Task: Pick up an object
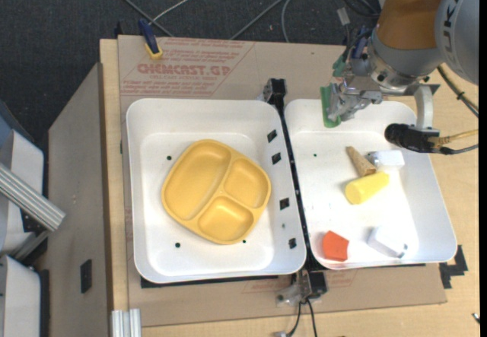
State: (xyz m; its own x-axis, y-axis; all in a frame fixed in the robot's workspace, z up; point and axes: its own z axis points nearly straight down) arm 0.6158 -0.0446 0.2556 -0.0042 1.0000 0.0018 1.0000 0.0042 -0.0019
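One gripper (344,103) hangs over the right white bin's (434,198) far edge, seemingly clamping a green block (329,109), probably lifting it.

Two shallow white bins sat side by side on the bench (106,176): a left bin (141,176) and a right bin (434,198). The left bin held one thing, a yellow divided plate (216,191) with three compartments. The right bin held six loose things: one green block (330,109) at its far edge, one tan wedge (358,160), one small white block (386,159), one yellow cylinder (366,187), one orange block (335,246) and one pale grey piece (385,242). One blue-and-yellow clamp (150,38) gripped the bench's far edge.
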